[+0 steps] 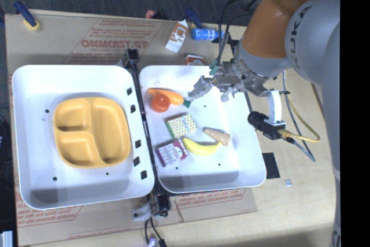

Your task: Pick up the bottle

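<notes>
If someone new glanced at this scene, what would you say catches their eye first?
Probably the grey arm with its orange band, reaching in from the right over the right bin. Next, the yellow divided tray sitting in the left bin, then the banana and carrot among the right bin's small items.

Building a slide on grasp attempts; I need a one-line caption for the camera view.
KUKA arm's gripper hovers over the right bin near the carrot; yellow divided tray sits in the left bin.

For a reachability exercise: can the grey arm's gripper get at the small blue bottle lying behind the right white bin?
Probably yes: the bottle lies uncovered on the cardboard; the gripper hangs over the bin.
</notes>
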You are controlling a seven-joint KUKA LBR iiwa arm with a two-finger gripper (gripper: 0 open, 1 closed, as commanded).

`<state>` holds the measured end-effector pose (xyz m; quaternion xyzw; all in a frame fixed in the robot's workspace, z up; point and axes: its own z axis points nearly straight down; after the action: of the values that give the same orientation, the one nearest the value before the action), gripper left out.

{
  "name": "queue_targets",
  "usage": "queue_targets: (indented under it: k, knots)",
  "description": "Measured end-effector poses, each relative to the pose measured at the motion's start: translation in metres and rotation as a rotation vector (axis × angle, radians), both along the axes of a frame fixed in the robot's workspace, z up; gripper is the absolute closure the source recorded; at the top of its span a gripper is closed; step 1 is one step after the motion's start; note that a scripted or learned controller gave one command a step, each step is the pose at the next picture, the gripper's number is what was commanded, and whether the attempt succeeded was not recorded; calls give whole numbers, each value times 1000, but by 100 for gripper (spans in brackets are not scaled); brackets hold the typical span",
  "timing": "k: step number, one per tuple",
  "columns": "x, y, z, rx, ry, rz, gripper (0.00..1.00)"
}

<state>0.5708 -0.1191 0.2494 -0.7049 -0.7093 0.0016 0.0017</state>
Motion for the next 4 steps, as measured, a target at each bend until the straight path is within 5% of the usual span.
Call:
queue_targets:
  k: [1,2,3,4]
  knots:
    - [0,0,10,0,3,5,100]
    - [-52,8,-83,2,0,208,100]
    - [-95,37,-43,3,0,475,100]
    - [-94,87,-58,4,-1,857,100]
